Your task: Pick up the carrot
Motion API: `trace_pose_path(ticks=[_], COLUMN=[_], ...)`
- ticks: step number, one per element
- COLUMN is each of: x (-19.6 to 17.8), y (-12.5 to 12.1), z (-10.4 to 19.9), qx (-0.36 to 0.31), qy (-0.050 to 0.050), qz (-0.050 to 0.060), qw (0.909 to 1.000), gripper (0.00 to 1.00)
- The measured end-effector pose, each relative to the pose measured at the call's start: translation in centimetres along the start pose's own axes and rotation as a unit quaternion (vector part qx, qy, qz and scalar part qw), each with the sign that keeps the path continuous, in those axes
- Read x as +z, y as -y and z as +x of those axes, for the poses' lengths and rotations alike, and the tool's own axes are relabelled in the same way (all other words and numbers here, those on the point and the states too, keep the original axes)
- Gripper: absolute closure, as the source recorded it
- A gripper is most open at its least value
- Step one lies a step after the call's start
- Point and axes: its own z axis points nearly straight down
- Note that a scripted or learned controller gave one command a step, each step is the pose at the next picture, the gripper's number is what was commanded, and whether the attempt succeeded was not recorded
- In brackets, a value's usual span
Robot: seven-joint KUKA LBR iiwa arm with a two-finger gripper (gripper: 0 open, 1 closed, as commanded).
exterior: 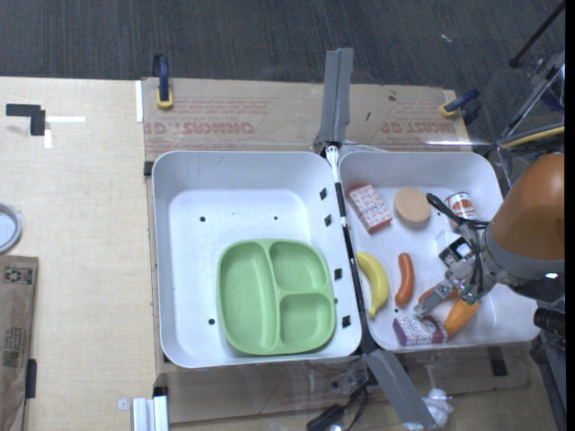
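Nearest, at the right bin's (490,164) near edge, a purple packet (418,330) lies just left of the carrot (460,315), which rests tilted by the near-right corner. Over the carrot's upper end sits the claw (449,290), lowered there presumably to grasp it; whether it is apart or clamped I cannot tell (metal parts hide the tips). Sausage (405,278) and banana (375,281) lie left, crowding that side. Far off, the box (369,207), cookie (413,206) and can (461,206) stay out of the way. A green tray (276,296) fills the left bin (180,241).

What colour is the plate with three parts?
Light green plate, seen in the camera view.
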Motion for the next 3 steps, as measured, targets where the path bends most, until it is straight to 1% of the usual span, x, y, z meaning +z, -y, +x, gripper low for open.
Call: trace_pose_path(ticks=[1, 2, 3], x=[-0.9, -9.9, -9.9], y=[0.0, -5.3, -5.2], z=[-0.1, 6.9, 6.9], qx=[0.001, 0.043, 0.043], qy=[0.001, 0.0, 0.0], qz=[-0.001, 0.001, 0.001], qw=[1.0, 0.9991, 0.9991], gripper=[1.0, 1.0, 0.0])
